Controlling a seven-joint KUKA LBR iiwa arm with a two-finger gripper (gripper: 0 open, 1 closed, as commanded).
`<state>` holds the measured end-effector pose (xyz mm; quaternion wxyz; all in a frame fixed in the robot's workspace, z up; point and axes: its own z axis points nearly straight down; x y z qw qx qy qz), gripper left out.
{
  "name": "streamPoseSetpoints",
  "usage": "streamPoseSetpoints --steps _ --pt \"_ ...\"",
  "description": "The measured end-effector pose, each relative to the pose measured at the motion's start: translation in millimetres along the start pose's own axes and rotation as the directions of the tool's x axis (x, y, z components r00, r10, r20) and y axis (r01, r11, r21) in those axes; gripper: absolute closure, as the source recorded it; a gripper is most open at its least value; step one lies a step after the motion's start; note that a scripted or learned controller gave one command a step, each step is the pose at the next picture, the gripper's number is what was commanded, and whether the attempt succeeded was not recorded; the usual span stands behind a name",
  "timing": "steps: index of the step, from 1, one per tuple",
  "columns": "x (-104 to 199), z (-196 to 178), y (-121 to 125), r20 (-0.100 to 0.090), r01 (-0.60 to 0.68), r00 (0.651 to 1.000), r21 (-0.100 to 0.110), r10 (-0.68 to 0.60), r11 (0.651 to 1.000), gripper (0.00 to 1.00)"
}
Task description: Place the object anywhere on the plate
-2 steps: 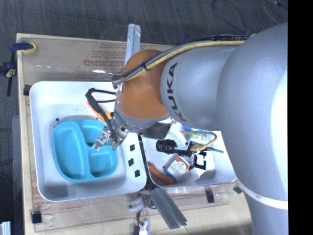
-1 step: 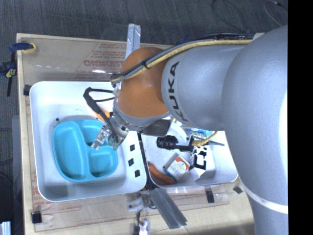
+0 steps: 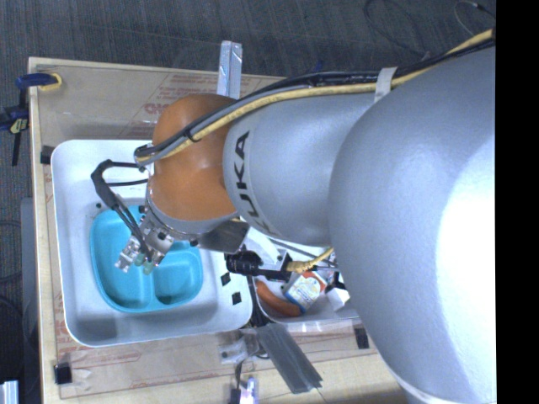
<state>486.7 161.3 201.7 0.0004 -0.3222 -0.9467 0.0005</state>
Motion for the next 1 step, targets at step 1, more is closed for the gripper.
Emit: streamPoseSetpoints --steps 1 --pt "28.1 63.7 17.5 -0.002 -0.040 0.999 0.003 0.040 0.999 1.00"
